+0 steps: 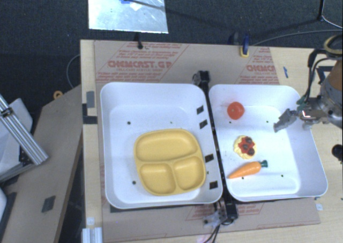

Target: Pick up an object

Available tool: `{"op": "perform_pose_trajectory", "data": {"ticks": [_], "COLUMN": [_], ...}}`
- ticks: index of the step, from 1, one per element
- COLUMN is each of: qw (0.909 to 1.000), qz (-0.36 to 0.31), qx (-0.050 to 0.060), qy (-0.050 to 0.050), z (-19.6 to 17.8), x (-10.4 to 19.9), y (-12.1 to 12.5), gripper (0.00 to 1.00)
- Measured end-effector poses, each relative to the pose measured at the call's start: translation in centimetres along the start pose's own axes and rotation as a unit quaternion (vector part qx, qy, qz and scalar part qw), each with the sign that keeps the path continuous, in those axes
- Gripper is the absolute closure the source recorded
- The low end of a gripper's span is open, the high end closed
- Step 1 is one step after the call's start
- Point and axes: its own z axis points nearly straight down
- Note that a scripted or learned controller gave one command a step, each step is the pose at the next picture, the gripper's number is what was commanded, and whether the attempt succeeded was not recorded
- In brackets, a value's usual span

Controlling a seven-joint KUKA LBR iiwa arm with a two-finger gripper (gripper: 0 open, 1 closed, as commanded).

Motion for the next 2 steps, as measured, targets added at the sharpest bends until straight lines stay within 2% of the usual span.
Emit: {"op": "perform_pose_trajectory", "data": {"ticks": [1, 2], "qw": [1.0, 1.0], "qz": [0.001, 0.001], "qx": [0.001, 0.0], "qy": [0.0, 0.0], "z": [6.2, 10.4], "x": [0.3, 0.3], "y": [-0.2, 0.0], "gripper": [0.0, 0.0]}}
